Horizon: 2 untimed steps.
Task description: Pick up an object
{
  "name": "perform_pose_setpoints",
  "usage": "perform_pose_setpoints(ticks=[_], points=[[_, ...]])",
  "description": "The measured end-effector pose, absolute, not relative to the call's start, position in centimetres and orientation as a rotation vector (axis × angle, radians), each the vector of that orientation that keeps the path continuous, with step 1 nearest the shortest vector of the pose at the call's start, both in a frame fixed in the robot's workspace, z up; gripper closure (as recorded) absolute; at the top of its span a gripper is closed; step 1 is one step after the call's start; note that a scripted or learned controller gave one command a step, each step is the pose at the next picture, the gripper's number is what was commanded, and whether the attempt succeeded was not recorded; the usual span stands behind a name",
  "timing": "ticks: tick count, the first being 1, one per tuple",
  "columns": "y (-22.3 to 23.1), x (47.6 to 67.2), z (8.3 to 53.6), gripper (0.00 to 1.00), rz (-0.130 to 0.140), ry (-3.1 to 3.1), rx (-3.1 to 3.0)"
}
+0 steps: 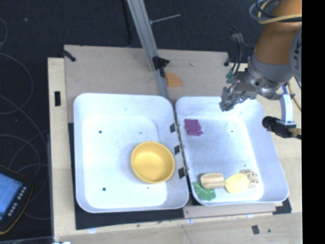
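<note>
Objects sit at the lower right: a tan block (212, 180), a yellow piece (236, 184), a purple patch (193, 127). No writing is legible. At the upper right, the gripper (226, 102) hangs over the right bin (266, 151); its grip state cannot be told.

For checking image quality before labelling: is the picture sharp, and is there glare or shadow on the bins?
Camera view: slightly soft overall; the white bins look bright, washed bluish, without hard shadows; the gripper is blurred; small items near the yellow bowl stay readable.
</note>
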<state>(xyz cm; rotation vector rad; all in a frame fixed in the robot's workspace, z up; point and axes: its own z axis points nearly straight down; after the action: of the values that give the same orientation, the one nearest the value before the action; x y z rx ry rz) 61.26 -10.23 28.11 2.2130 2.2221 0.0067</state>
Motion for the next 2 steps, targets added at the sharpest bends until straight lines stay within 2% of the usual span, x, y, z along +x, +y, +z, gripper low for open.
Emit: perform_pose_setpoints(ticks=[2], points=[[-0.6,56.4,24.8,1.00,-0.001,2.228,2.216]])
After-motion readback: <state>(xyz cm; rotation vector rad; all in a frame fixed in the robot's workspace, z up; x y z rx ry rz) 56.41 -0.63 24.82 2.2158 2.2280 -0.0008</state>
